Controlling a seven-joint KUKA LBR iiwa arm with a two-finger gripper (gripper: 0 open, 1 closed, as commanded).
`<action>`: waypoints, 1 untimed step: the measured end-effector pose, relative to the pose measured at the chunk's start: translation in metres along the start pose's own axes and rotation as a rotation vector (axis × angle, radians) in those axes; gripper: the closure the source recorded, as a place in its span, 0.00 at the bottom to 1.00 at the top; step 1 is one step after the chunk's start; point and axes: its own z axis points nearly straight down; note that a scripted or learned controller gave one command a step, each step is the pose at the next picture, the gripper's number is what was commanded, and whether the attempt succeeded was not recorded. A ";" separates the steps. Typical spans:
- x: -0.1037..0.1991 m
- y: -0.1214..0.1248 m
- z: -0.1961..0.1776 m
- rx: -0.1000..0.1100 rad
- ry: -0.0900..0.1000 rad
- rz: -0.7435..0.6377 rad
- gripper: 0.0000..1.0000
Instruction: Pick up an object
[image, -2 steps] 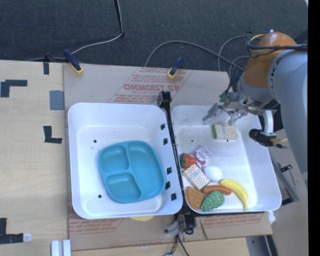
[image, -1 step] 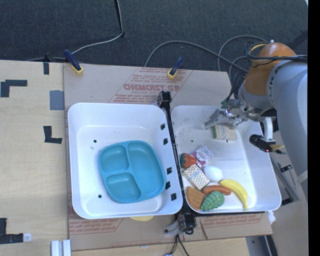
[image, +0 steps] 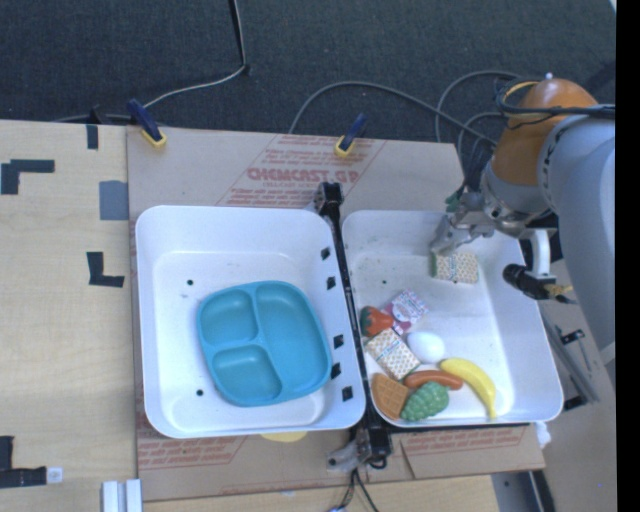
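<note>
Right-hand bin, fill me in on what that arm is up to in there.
The grey arm's hand is down in the right bin, at a small speckled block near the bin's far side. The block sits right under the hand, but a grip on it cannot be confirmed. The other items, including a banana, a white egg and a green piece, lie bunched at the near end. The left bin holds a blue divided plate.

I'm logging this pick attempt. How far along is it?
Done: the arm has reached into the right bin, and its pincer sits right above the small patterned block near the bin's back wall. In hand: nothing that I can confirm; the block looks to be under the pincer. Left: a sure grasp and the lift.
</note>
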 end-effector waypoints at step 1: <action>0.000 0.000 0.000 0.000 0.000 0.000 0.00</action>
